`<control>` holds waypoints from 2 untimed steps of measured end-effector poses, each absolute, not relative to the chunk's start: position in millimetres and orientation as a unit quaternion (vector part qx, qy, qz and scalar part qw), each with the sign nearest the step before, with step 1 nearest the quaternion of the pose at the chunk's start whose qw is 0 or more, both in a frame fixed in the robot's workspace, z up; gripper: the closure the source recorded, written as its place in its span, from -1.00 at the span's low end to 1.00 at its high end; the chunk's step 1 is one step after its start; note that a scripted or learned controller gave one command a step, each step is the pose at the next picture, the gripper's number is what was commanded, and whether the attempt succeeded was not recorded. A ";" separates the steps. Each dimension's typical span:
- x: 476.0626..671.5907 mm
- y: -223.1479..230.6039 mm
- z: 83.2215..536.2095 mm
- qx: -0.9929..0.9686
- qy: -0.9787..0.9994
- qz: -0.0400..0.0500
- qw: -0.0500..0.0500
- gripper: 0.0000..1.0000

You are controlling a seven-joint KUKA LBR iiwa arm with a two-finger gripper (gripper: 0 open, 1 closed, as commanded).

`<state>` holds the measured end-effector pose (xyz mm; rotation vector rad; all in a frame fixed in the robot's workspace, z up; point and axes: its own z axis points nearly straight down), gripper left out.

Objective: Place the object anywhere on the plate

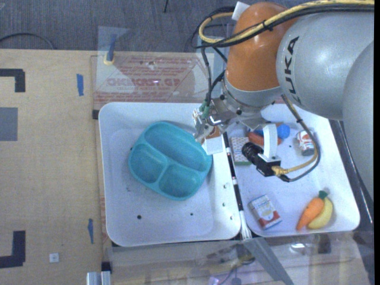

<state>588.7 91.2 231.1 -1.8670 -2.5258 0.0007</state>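
A teal plate [170, 160] with three compartments lies tilted in the left bin [119, 218]. The gripper [206, 127] hangs over the plate's upper right rim, close to the divider between the two bins. The orange wrist band and grey arm cover much of it from above. A small brownish thing and a white tag [214, 145] show just below the gripper, and I cannot make out whether anything is held.
The right bin [344, 177] holds a toy carrot [310, 211] beside a banana [324, 215], a small red and white box [265, 212], a can [306, 142], a blue piece [284, 130] and a printed box [238, 150]. A clear sheet [148, 79] lies behind the left bin.
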 end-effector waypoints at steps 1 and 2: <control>588.9 90.6 231.5 -0.595 -0.804 0.000 0.000 -1.00; 650.4 189.1 153.6 -0.551 -0.835 -0.001 -0.001 -1.00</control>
